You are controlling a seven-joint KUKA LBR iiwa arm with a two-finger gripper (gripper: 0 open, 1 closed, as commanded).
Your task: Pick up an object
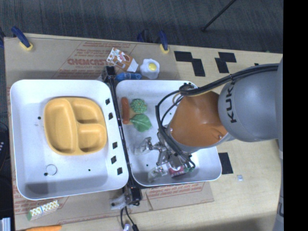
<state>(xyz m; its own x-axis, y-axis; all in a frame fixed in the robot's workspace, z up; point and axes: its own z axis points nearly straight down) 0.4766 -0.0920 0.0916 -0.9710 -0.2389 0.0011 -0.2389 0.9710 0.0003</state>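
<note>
Hovering tool (pixel 161 161) beside small packet (pixel 179 171), right bin (pixel 211 170).

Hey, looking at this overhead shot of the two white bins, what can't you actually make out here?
- Gripper, camera view: the grey arm's orange wrist band overhangs it; finger state unclear.
- Small red and green object in the right white bin: partly covered by the gripper, too blurred to identify.
- Print on the small orange and white packet behind the bins: too small to read.
- Arm's base: cut off at the right edge.

bins (pixel 29 177): glossy white plastic | tray (pixel 74 125): matt yellow plastic | bench (pixel 250 201): smooth wood
</note>
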